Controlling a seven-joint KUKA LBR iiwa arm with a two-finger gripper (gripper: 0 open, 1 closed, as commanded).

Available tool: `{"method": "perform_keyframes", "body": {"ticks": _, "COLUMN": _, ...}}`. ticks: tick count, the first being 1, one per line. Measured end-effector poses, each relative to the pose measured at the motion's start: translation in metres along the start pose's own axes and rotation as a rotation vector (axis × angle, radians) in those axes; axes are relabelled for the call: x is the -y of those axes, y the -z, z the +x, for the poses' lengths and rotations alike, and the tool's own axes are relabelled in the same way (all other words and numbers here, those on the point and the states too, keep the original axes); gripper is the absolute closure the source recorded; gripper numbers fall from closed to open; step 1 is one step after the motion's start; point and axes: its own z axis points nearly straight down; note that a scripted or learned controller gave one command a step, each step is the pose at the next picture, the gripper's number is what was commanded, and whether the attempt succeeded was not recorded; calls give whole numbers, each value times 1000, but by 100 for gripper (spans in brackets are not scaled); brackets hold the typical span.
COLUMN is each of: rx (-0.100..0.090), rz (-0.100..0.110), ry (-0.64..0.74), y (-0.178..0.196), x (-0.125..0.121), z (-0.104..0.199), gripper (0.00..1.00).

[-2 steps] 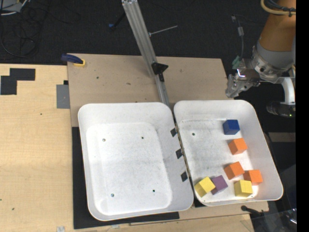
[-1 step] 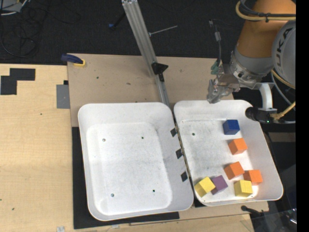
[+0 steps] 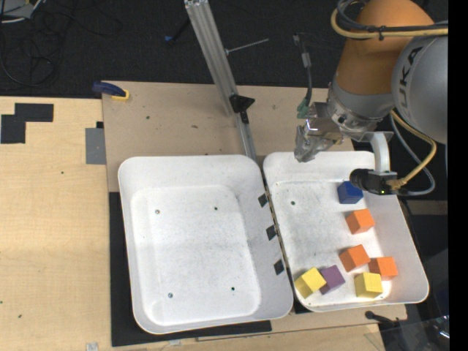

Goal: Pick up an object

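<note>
We locate the end effector (image 3: pixel 310 146) above the far rim of the right bin (image 3: pixel 292 168), and we cannot tell its state. The nearest candidate, the blue cube (image 3: pixel 349 192), rests on the bin floor toward the camera and to the right of the end effector, near but apart. The remaining cubes lie further toward the near right corner: orange cube (image 3: pixel 359 220), purple cube (image 3: pixel 332 277), yellow cube (image 3: pixel 310 281). Cubes present no long axis. We read partial lettering "KU" on the arm (image 3: pixel 409 68).
</note>
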Motion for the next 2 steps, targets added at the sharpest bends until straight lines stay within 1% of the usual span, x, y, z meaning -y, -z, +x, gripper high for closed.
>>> {"method": "perform_keyframes", "body": {"ticks": 1, "rx": 0, "rz": 1, "ry": 1, "y": -12, "x": 14, "z": 60, "gripper": 100}}
{"method": "perform_keyframes", "body": {"ticks": 2, "rx": 0, "rz": 2, "ry": 0, "y": -33, "x": 27, "z": 112, "gripper": 100}}
